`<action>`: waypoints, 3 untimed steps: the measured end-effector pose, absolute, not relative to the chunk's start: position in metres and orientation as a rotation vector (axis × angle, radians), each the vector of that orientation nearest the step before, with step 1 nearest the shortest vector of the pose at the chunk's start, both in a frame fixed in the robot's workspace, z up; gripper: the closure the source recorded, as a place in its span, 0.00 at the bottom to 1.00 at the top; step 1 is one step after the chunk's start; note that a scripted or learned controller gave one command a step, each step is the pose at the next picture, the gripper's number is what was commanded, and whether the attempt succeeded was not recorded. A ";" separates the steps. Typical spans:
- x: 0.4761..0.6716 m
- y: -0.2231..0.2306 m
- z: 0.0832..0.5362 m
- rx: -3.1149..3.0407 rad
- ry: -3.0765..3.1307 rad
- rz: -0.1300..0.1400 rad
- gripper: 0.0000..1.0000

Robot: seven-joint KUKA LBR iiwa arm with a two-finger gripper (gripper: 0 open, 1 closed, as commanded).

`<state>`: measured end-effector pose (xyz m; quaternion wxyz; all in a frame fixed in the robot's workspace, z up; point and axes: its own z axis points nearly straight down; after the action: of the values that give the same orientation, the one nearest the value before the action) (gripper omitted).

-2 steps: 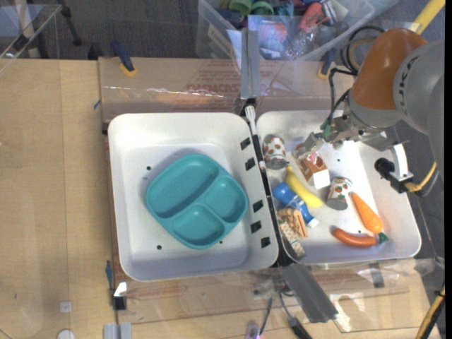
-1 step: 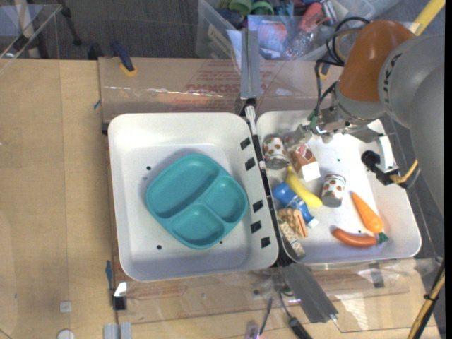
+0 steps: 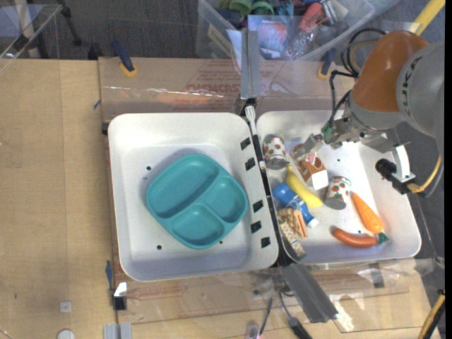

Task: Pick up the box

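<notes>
Two white bins sat side by side on the table [image 3: 49, 189]. At centre right of the frame, the box [image 3: 313, 170] lay in the right bin [image 3: 406, 224] among a banana [image 3: 304, 191], carrot [image 3: 368, 213] and cans. The gripper [image 3: 326, 134] hovered just above-right of the box; whether its fingers were released or clenched could not be told. A teal plate [image 3: 196, 200] filled the left bin [image 3: 134, 140].
</notes>
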<state>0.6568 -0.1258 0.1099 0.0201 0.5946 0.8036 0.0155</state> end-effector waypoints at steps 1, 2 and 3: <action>0.655 -0.116 0.111 1.542 2.681 0.039 0.00; 0.644 -0.125 0.110 2.027 2.355 0.052 0.00; 0.679 -0.106 0.109 2.008 2.370 0.034 0.00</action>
<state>0.6789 -0.1064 0.1090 0.0176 0.6463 0.7628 0.0108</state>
